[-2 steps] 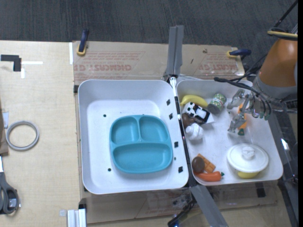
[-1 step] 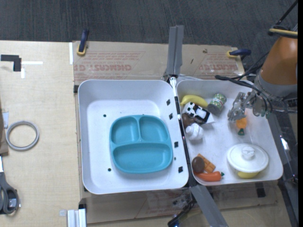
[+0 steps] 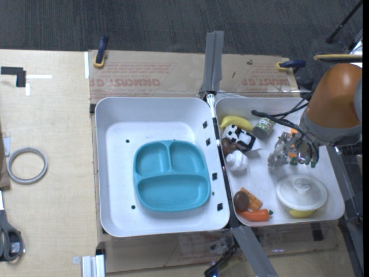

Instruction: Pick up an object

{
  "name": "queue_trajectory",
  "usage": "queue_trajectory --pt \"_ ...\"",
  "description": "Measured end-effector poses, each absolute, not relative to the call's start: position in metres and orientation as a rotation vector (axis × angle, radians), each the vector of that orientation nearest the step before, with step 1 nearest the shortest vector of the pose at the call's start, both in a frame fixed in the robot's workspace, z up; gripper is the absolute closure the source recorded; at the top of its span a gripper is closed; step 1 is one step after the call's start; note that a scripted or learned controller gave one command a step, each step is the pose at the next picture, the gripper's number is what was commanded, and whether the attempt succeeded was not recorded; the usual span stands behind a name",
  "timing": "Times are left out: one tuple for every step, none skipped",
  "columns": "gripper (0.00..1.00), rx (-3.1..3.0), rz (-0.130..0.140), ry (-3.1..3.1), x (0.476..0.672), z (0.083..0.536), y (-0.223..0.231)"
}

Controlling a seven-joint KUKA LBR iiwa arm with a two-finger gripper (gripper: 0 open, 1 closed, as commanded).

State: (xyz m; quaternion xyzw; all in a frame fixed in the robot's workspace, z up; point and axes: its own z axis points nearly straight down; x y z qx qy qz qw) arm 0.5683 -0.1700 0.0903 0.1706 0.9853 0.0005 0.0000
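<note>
Gripper (image 3: pixel 286 153) hung low over right bin (image 3: pixel 331 172), grip state unclear; bowl (image 3: pixel 301 191) just beside it; banana (image 3: pixel 236 122) well apart.

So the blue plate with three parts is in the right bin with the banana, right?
Not quite. The camera view shows the blue plate with three parts sitting in the left bin. The banana is in the right bin, apart from the plate.

lab bench (image 3: pixel 46 126), clamped cardboard (image 3: pixel 150 74)
</note>
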Motion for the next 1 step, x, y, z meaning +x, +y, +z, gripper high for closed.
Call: queue_trajectory --pt "0.0 0.537 0.002 3.095 0.5683 0.0903 -0.1701"
